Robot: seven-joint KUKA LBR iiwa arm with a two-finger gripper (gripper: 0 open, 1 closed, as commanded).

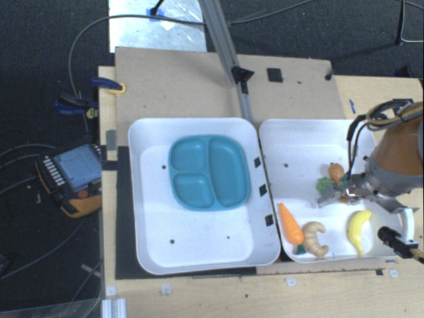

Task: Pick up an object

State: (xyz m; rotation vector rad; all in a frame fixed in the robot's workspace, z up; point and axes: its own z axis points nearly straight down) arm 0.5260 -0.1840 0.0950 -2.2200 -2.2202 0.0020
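Observation:
In the right bin (298,141) lie an orange carrot (289,222), a beige knobbly piece (316,238) and a yellow banana (359,230) along the front. A small orange-brown object (336,171) and a green piece (324,185) sit near the bin's middle right. My gripper (336,195) reaches in from the right, low over the bin, right beside the green piece and just below the orange-brown one. The wrist with its orange band (399,148) hides part of the bin's right side.
The left bin (152,230) holds a blue divided plate (209,172). A grey pole (222,42) slants across the back of the bench. Cables and a handheld controller (71,177) lie off the bench to the left.

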